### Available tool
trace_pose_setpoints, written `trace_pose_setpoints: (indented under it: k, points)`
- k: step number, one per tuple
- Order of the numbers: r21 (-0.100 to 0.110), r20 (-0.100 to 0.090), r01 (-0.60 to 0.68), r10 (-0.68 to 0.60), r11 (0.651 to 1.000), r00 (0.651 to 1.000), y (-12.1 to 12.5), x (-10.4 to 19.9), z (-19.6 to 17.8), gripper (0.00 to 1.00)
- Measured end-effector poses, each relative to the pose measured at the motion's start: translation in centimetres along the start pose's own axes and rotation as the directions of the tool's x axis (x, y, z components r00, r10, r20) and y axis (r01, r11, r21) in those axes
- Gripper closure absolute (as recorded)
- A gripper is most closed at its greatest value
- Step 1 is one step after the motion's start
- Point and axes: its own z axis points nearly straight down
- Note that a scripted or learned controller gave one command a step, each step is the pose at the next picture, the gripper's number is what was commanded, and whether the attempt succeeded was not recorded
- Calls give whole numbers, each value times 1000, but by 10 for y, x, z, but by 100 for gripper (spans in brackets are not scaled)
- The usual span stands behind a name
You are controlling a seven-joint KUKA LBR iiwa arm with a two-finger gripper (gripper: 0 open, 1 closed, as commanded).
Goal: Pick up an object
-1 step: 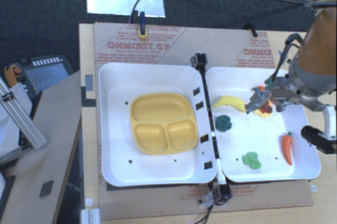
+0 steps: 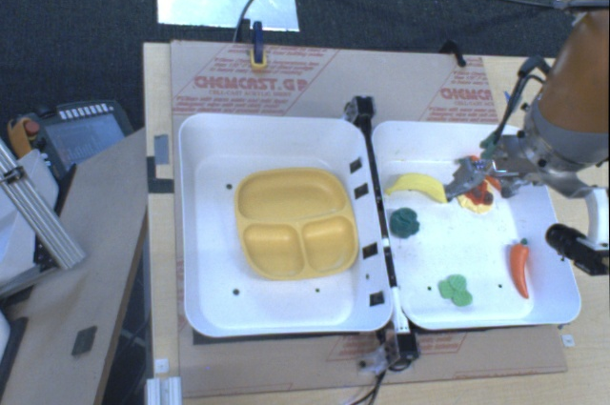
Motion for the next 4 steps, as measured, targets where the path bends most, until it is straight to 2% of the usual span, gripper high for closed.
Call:
trace_pose_setpoints:
  k: [1,2,3,4]
  points:
    - [5,-2,-2,2,1000,1000,4,7,59,0]
    - [3,-1,-2,2,1000,1000,2,-3,108,0]
    - [2,-1,-2,2,1000,1000,12,1,161,0]
    - [1,0,-3,3,1000,1000,12,0,150,100]
